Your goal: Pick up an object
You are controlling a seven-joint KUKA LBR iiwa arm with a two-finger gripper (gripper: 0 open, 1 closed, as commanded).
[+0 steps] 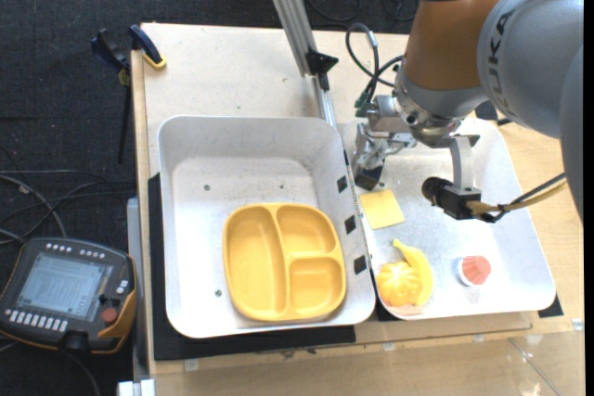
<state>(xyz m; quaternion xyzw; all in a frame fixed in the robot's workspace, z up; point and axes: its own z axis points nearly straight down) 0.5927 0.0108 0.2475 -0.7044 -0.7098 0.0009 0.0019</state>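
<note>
A yellow divided tray (283, 261) lies in the left bin (181, 148), well to the left of and below the pincer (371, 164); it looks like rigid, light plastic with smooth, probably slippery walls, and its raised rim or one of the partition ribs would likely give the best purchase. The pincer itself hangs low at the left edge of the right bin (520, 246), just beside the wall the two bins share, and whether it stands wide or narrow cannot be told from this angle; nothing is visibly between its tips. Just below it lies a flat yellow square (381, 209), seemingly thin and light, and hard to lift unless caught by an edge. Farther below sits a yellow toy fruit (406, 277), rounded, probably light, best pinched across its narrower part. To the pincer's lower right rests a small red and white piece (474, 270), too small to judge beyond being slight. The grey arm (520, 51) reaches in from the right across the table (223, 60), its orange band bulking above the wrist, which is turned downward over the bin.
</note>
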